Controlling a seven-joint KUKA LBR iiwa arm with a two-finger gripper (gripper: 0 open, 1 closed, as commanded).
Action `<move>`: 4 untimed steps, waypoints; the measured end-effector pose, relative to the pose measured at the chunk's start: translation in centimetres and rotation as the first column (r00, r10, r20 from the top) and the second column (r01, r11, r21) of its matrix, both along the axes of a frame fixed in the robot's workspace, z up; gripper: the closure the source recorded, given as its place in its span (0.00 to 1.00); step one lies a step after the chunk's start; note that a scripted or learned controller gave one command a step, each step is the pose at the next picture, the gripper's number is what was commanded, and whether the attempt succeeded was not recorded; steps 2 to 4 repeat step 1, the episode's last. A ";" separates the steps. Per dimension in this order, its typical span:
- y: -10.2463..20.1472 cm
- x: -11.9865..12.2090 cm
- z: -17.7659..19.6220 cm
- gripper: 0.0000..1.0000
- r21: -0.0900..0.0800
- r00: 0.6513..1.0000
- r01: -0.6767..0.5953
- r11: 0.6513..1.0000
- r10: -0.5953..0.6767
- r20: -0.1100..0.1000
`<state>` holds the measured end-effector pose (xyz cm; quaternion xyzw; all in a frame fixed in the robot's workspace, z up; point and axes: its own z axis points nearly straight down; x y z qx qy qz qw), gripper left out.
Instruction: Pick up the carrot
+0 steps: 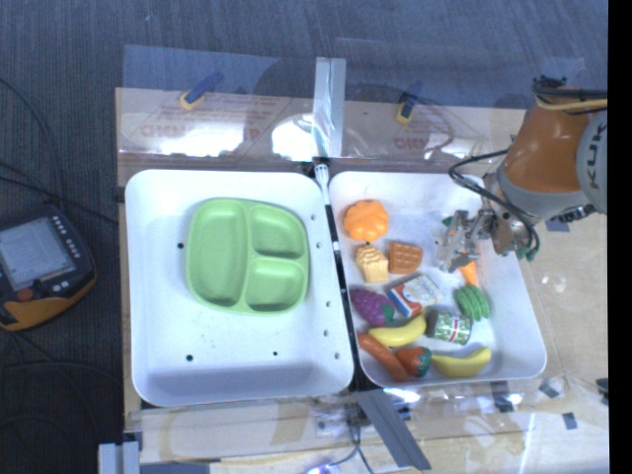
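Gripper (460,248) was down in right bin (513,304), near its right wall; open or closed, can't tell. A small orange carrot (470,274) lay just below it, touching or nearly so, grasp unclear. Green vegetable (473,301) sat just under the carrot. Further left: orange pumpkin (365,219), waffle (405,257), purple grapes (369,306), two bananas (399,334), can (449,327). Left bin (158,363) held a green divided plate (247,255).

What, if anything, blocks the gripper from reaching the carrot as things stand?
Probably it can reach; nothing visibly blocks it. The gripper hangs right beside the carrot, whose orange end lies uncovered.
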<state>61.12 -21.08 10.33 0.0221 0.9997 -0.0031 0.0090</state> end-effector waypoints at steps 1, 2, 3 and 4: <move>3.3 0.0 12.3 1.00 0.001 1.000 -0.024 1.000 0.024 -0.001; 3.3 0.0 12.3 1.00 0.001 1.000 -0.024 1.000 0.024 -0.001; 3.3 0.0 12.3 1.00 0.001 1.000 -0.024 1.000 0.024 -0.001; 3.3 0.0 12.3 1.00 0.001 1.000 -0.024 1.000 0.024 -0.001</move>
